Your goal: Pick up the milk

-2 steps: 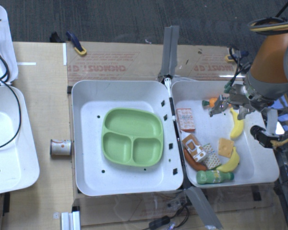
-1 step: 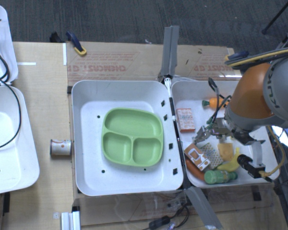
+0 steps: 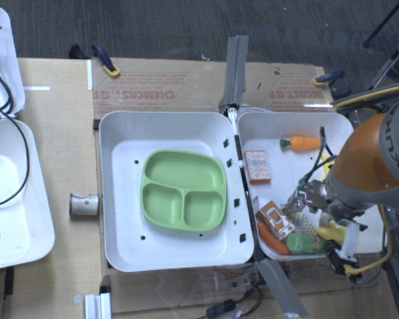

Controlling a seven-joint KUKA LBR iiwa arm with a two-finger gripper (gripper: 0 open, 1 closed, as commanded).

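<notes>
Looking down at the table (image 3: 53,78), I had the two white bins side by side: the left bin (image 3: 120,244) carried a green divided plate (image 3: 183,190), and the right bin (image 3: 339,121) held all the small items. My grey arm (image 3: 369,161), with its orange band, reached in from the right over that right bin. The claw (image 3: 304,198) hung low near the bin's front half, amid a cluster of a brown-and-white packet (image 3: 274,219), a carrot (image 3: 271,239), a green piece (image 3: 299,244) and a yellow piece (image 3: 332,232). I could not tell how the claw stood from this angle.

The milk, which I took to be the small pink-and-white carton (image 3: 257,165), lay flat by the bin's left wall. From the claw it sat up and to the left in view, near but apart, with nothing between them. Its long axis ran roughly front to back along the wall. I judged the coming move needed a shift toward that wall first. A toy carrot (image 3: 301,143) lay farther back.
</notes>
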